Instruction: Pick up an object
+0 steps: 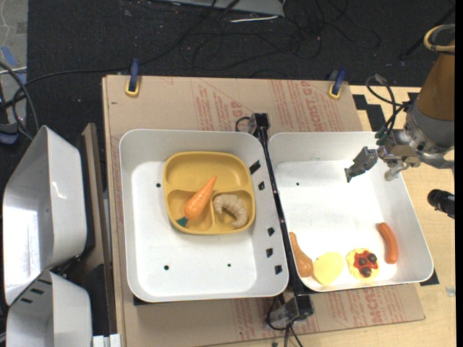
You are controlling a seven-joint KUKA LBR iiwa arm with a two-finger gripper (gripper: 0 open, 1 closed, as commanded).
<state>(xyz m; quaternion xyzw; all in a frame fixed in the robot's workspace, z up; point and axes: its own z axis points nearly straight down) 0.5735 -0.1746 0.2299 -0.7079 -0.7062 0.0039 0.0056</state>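
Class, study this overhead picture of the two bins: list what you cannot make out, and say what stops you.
1. Gripper: dark and small in the camera view, so its state is unreadable.
2. Arm: cut off by the right edge.
3. Green piece in the yellow plate: mostly hidden under the carrot.
4. Round red-topped item: too small to identify.

Dark speckled floor [65, 27] strewn with black cables [217, 42].
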